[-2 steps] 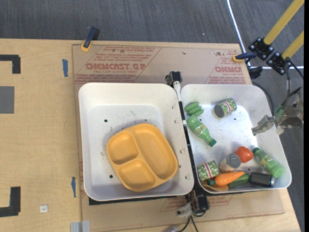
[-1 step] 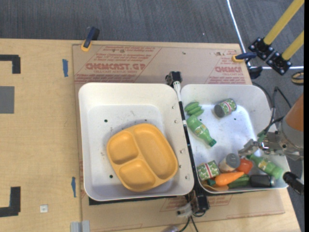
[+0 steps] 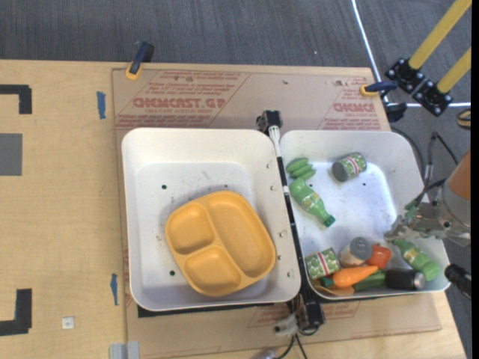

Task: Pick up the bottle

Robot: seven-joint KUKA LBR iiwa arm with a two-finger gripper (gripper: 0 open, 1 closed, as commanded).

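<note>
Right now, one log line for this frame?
phase: approach | gripper: right bin's right edge, near small green bottle | other bottle: lying mid-bin | yellow tray: left bin

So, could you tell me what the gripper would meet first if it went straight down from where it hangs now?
Probably the small green bottle lying at the right bin's right edge: the gripper hangs just above it, though depth is hard to judge from this slanted view.

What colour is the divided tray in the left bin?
Yellow-orange, plain; the divided tray shows clearly in the camera view.

bench (image 3: pixel 60 200): brown board | on it: left white bin (image 3: pixel 142 163), right white bin (image 3: pixel 397 152), side by side
</note>
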